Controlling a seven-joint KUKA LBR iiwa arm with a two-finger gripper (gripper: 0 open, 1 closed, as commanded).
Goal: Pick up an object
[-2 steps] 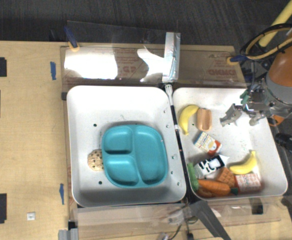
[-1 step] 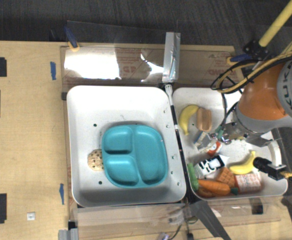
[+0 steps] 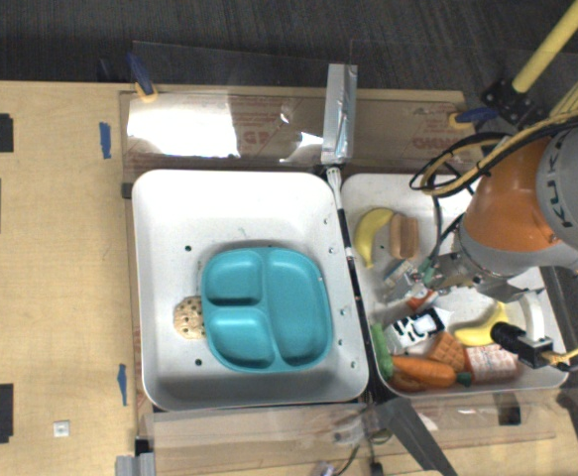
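- Grey and orange, the arm [image 3: 526,211] reaches in from the right of the camera view and hangs over the right bin [image 3: 368,188], its gripper [image 3: 422,278] low among the clutter there.
- Whether the gripper is wide or narrow I cannot tell; wrist and cables cover it, and nothing can be seen gripped.
- Candidates lie close in the right bin: a yellow banana [image 3: 371,234] near the far wall, a tan block [image 3: 404,235] beside it, a carrot [image 3: 423,370] along the near wall, a small black-and-white item [image 3: 415,327] between.
- The left bin [image 3: 160,206] bears a teal divided tray [image 3: 266,306] with a cookie [image 3: 187,316] touching its left side.
- To do this well, I judge the arm should commit to one piece with free sides, descend straight, close squarely, then lift slowly.
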